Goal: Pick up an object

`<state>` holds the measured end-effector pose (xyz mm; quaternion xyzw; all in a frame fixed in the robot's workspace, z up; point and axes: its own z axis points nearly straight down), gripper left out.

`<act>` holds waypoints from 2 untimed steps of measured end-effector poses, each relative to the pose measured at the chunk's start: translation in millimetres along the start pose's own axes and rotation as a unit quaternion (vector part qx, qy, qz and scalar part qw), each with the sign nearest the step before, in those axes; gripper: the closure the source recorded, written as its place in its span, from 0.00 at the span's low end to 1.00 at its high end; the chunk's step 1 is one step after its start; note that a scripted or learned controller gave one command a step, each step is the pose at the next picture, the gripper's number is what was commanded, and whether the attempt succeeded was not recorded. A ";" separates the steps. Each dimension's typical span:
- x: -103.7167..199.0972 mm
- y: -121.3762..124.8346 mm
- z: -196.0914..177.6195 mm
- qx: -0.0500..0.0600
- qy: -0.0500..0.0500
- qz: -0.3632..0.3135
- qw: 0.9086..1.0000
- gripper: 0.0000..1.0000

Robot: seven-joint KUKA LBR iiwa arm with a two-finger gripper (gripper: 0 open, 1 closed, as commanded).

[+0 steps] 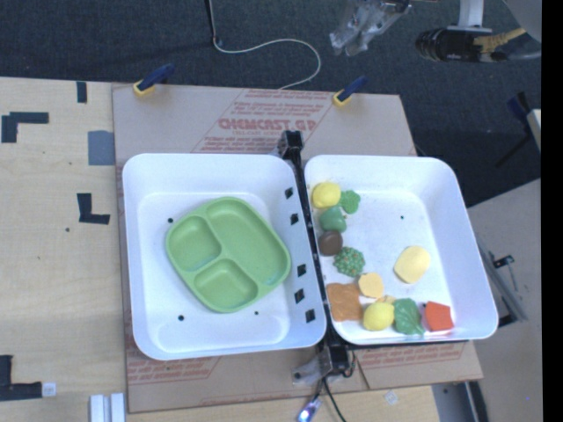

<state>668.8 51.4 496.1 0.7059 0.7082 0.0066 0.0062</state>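
Note:
The right bin [444,192] holds several small toy foods: a yellow lemon [325,193], a green leafy piece [350,202], a brown round piece [330,243], a broccoli [349,260], a pale yellow piece [412,264], an orange slab [343,301], a yellow fruit [379,316] and a red-orange block [438,316]. My gripper [350,40] hangs high beyond the far edge of the bench, over the dark floor, well away from the bins. Nothing shows between its fingers.
The left bin [145,192] bears a green three-compartment tray [227,253]. A white cable [264,47] loops on the floor behind the bench. Blue-and-yellow clamps [153,79] [349,89] hold the cardboard sheet at its far edge.

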 end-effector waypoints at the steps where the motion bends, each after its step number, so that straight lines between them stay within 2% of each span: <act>1: -15.4 -79.3 120.5 0.017 -0.001 0.003 1.000 1.00; 2: -36.9 -57.1 -50.6 -0.001 -0.001 0.002 1.000 1.00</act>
